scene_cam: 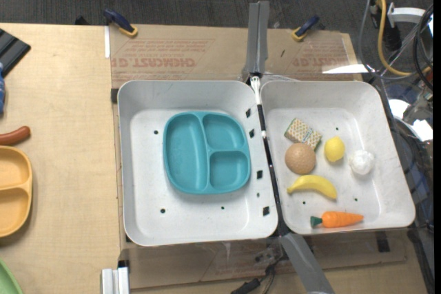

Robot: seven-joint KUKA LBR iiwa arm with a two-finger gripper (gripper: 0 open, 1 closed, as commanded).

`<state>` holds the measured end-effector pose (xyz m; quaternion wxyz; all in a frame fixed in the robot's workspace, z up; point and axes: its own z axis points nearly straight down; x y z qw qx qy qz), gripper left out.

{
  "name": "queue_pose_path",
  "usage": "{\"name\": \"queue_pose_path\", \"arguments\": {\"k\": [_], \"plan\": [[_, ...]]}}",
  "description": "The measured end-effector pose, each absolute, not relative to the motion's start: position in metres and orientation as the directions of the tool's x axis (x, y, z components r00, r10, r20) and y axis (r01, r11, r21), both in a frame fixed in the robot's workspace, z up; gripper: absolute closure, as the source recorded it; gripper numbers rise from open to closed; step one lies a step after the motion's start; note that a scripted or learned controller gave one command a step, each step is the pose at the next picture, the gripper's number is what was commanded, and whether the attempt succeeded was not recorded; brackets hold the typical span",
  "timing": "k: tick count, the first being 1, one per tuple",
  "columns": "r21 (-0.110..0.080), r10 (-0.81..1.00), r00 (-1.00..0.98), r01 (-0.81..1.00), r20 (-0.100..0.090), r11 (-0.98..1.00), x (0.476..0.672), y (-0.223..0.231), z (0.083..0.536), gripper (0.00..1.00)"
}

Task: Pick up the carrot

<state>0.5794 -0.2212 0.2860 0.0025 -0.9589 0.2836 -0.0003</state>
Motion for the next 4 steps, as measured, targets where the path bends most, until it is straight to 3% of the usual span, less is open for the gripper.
{"name": "queue_pose_path", "arguments": {"k": [1,2,3,4], "plan": [[-0.005,-0.199,0.980,-0.199,-0.002,-0.980,0.572,-0.163,0.207,1.00],[-0.008,-0.198,0.980,-0.198,-0.001,-0.980,0.612,-0.095,0.237,1.00],[-0.007,-0.333,0.943,-0.333,0.000,-0.943,0.576,-0.168,0.301,1.00],[-0.007,-0.331,0.944,-0.331,0.001,-0.944,0.591,-0.220,0.301,1.00]]}}
